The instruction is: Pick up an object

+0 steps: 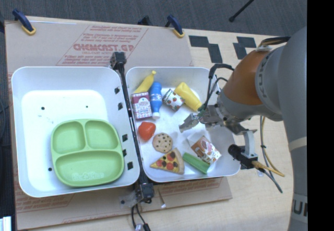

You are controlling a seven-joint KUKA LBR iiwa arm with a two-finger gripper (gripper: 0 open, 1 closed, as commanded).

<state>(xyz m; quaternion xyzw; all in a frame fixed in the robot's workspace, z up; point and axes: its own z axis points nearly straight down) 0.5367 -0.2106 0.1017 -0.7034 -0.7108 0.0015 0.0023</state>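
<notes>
Here the gripper (191, 123) hovers seemingly just above the snack packet (204, 150).

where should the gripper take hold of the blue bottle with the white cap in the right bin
Probably across the middle of the blue bottle, coming straight down. It lies flat, pointing up-down in the view, so the fingers should close on its narrow sides, though the red-and-white carton sits tight on its left.

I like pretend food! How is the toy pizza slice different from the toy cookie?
The pizza slice is a triangle; the cookie is round. The pizza slice has yellow cheese with red and dark toppings; the cookie is tan with dark chips. The pizza slice lies nearer the bin's front wall, the cookie just behind it. Both lie flat in the right bin.
</notes>
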